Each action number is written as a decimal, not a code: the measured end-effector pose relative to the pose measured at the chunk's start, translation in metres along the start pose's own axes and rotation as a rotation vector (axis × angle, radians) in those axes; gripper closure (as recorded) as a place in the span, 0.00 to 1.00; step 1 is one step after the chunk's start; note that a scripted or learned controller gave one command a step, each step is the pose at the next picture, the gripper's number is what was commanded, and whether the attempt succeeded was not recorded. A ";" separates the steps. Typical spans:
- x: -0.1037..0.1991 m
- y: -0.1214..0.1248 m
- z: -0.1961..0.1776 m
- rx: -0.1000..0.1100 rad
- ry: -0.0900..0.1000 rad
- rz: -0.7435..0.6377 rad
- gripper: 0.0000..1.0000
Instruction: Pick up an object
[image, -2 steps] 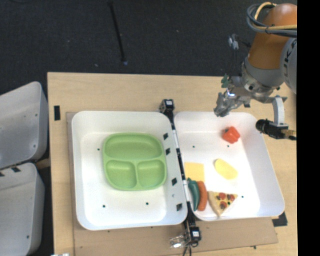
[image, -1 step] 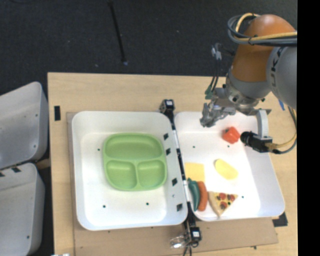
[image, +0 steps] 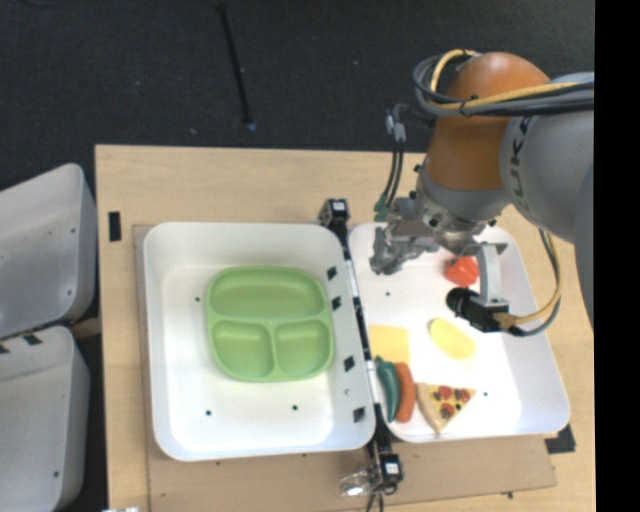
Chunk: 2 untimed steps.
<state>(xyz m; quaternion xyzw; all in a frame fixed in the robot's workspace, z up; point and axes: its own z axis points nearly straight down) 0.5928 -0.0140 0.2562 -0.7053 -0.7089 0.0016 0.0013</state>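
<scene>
one end effector (image: 392, 252) low over right bin (image: 530, 400), beside red toy (image: 461, 269)

gripper (image: 385, 262): pretty blurry, can't make out how the fingers sit
orange-red object (image: 461, 269): the arm's wrist covers its top edge, so no idea what it actually is
arm (image: 500, 130): chopped off by the right edge
right bin (image: 530, 400): far rim buried under the arm
</scene>
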 end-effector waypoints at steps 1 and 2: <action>0.043 -0.006 0.006 -0.001 0.000 0.000 1.00; 0.095 -0.015 0.016 -0.001 0.000 -0.001 1.00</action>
